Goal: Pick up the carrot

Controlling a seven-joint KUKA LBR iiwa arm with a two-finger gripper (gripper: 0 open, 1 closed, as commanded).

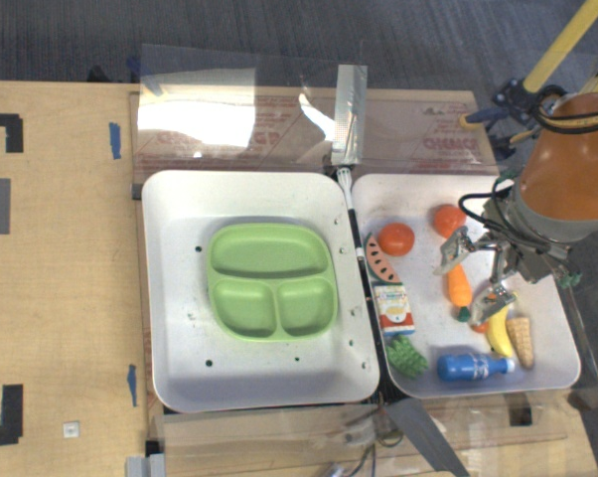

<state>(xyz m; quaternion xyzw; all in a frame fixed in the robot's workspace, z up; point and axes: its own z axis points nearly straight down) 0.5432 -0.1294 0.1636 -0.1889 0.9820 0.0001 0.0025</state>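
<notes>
The carrot [459, 285] is orange with a green stub at its near end and lies in the right bin [562, 371], roughly in its middle. My gripper [475, 274] hangs just over it, coming in from the right under the orange wrist band. Its two fingers are spread apart: one fingertip [452, 253] stands at the carrot's far left end, the other fingertip [497, 294] to the carrot's right. The gripper is open, and the carrot rests on the bin floor beside the left finger.
Around the carrot in the right bin lie a red tomato [396, 238], an orange ball [445, 219], a watermelon slice [374, 257], a juice carton [392, 306], a green vegetable [408, 356], a blue bottle [475, 367], a banana [498, 335] and a cone [521, 339]. The left bin [170, 266] holds a green divided plate [272, 278].
</notes>
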